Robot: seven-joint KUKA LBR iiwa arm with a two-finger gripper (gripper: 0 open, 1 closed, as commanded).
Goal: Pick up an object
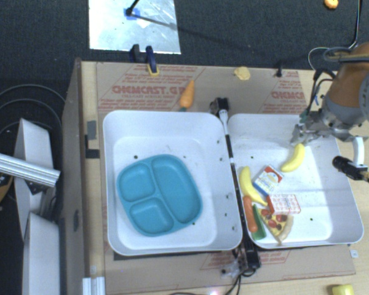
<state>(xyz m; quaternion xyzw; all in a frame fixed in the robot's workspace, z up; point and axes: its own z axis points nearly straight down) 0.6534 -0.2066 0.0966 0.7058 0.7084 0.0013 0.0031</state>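
Banana [294, 158]: yellow, hanging tilted over the right bin [344, 223] toward its far right corner, its upper tip pinched by the gripper [302, 136]. Near the bin's left wall: second banana [250, 187], small carton [267, 180], assorted toy foods. Left bin [120, 140]: blue divided plate [158, 193].

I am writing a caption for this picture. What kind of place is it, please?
Most likely a robotics lab test bench: a grey-and-orange arm reaches over two white bins, toy food such as a banana lies inside, and cables sit beside.
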